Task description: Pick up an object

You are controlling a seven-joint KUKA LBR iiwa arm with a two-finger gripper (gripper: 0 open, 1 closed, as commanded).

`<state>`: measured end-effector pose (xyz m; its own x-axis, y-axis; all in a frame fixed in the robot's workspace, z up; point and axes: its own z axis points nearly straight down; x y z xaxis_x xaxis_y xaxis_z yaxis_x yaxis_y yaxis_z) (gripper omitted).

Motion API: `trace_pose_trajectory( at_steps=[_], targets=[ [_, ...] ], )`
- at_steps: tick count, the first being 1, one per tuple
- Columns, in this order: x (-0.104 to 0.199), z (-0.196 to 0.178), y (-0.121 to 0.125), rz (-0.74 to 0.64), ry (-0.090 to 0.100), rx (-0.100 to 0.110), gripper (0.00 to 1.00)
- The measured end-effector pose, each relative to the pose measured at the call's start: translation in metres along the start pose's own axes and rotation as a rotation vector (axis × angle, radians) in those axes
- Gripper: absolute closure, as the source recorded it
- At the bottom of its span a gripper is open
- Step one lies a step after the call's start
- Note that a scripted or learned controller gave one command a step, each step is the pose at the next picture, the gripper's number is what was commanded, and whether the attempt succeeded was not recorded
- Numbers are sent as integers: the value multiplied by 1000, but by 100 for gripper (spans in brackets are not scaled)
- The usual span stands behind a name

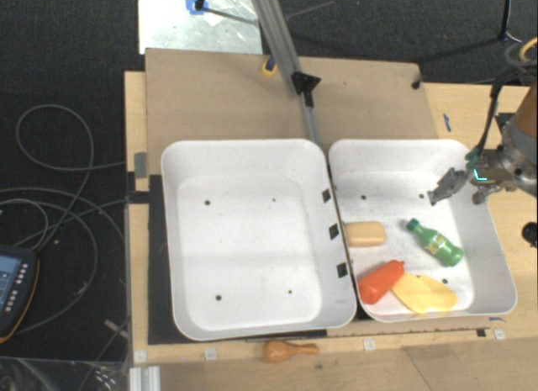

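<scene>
1. Objects for picking lie together in the near half of the right bin [395, 158]: a tan block [365, 234] near its left wall, a green bottle [435, 242] lying tilted to the right of it, and a red piece [380, 281] touching a yellow piece [425, 293] along the near wall.
2. The gripper [458, 186] hangs over the far right part of that bin, above and slightly beyond the green bottle, with nothing between its fingers; they look spread apart, one reaching left and the other nearer the wrist.
3. The left bin [248, 238] sits just beside the right one, joined by dark clips along the shared edge.
4. A grey pole [282, 40] slants across the far side of the bench, ending near the bins' far corners.
5. A small orange-brown object [288, 349] lies on the bench in front of the bins, outside both.
6. Cables [50, 179] and a handheld screen [15, 284] rest on the dark floor at far left.
</scene>
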<state>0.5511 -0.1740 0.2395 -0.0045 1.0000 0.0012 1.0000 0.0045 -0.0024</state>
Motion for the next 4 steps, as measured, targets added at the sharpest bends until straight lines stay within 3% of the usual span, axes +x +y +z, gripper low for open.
trace_pose_trajectory(
  at_steps=[1,4],
  targets=[
    [0,-2,1,0,-1,-4,0],
    [2,152,-5,4,0,1,0]
  ],
)
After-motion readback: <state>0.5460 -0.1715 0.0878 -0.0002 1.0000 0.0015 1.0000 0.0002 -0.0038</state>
